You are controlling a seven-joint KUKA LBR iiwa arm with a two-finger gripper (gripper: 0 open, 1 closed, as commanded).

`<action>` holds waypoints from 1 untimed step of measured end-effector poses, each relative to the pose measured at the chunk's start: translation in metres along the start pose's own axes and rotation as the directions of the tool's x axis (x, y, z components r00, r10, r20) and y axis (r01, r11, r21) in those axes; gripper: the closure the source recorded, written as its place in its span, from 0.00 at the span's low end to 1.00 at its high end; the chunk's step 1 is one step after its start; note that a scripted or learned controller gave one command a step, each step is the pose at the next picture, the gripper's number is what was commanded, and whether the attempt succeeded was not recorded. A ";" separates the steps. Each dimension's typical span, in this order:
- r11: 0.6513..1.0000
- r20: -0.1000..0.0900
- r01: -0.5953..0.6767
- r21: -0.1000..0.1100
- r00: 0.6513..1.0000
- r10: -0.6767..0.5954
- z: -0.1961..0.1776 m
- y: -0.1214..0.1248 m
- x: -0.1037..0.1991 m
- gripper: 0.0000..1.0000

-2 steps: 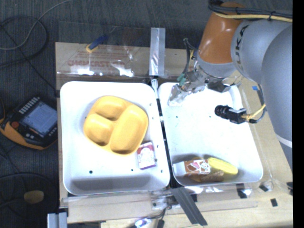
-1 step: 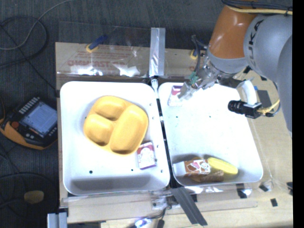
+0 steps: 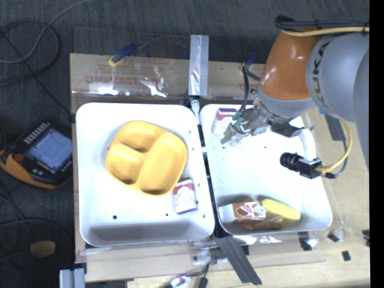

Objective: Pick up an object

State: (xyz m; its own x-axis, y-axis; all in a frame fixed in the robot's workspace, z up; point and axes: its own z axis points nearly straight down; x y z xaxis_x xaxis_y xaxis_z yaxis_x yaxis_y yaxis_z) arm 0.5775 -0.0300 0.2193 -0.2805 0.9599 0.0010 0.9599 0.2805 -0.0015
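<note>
My gripper [image 3: 233, 132] hangs low over the far left corner of the right bin [image 3: 258, 176], under the orange band of the arm. A small pink and white packet [image 3: 219, 120] lies right beside it, against the bin's far wall and partly covered by the gripper. Whether they touch I cannot tell. Along the near wall of the same bin lie a brown wrapped snack [image 3: 251, 212] and a yellow banana-shaped item [image 3: 281, 210].
The left bin [image 3: 96, 212] holds a large yellow lumpy cushion-like object [image 3: 146, 156] and a small pink and white carton [image 3: 185, 197] near the dividing wall. A black cylinder with a yellow cable [image 3: 300, 163] sticks out of the arm over the right bin.
</note>
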 end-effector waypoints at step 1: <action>0.951 0.003 -0.308 -0.001 0.951 0.308 -0.036 -0.019 -0.027 1.00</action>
State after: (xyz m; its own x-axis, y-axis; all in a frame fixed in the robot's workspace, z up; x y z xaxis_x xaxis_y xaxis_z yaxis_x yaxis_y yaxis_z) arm 0.5668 -0.0612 0.2556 0.0293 0.9996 -0.0030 0.9996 -0.0293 -0.0004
